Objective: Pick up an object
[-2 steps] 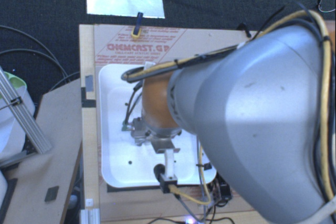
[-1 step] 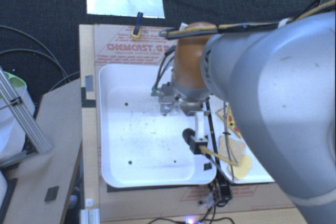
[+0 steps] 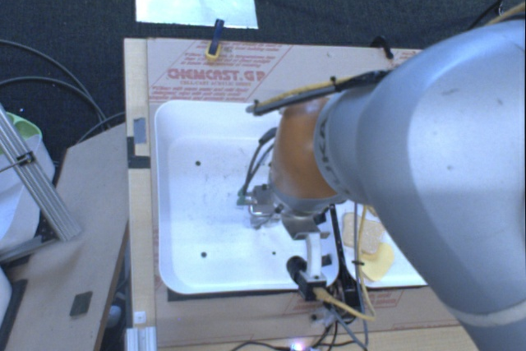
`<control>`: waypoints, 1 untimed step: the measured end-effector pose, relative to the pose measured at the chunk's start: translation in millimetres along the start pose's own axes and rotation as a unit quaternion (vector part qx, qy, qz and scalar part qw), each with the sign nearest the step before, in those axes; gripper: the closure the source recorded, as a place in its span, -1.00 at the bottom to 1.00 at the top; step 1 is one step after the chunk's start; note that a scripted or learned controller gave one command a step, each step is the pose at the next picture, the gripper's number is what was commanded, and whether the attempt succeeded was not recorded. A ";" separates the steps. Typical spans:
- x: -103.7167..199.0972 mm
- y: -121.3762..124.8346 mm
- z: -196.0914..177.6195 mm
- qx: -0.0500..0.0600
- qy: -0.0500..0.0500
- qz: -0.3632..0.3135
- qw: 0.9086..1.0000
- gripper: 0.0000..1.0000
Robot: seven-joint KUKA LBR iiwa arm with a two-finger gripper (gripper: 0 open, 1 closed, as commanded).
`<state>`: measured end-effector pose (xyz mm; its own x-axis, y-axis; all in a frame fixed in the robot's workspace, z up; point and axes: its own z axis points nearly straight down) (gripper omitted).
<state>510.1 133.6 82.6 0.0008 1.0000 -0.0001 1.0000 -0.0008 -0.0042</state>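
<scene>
Yellow object point(image 3: 374, 247) beside arm point(image 3: 427, 168)

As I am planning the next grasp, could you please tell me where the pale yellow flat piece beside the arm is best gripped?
The pale yellow flat piece is probably best pinched across its exposed rounded left edge, coming straight down from above. It lies flat and low beside the white bin rim, and the grey arm covers its right side.
</scene>
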 end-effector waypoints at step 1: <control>-67.0 22.8 -108.2 -0.008 0.000 0.002 1.000 1.00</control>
<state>533.3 66.6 190.8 0.0051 1.0000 -0.0009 0.9999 -0.0050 0.0115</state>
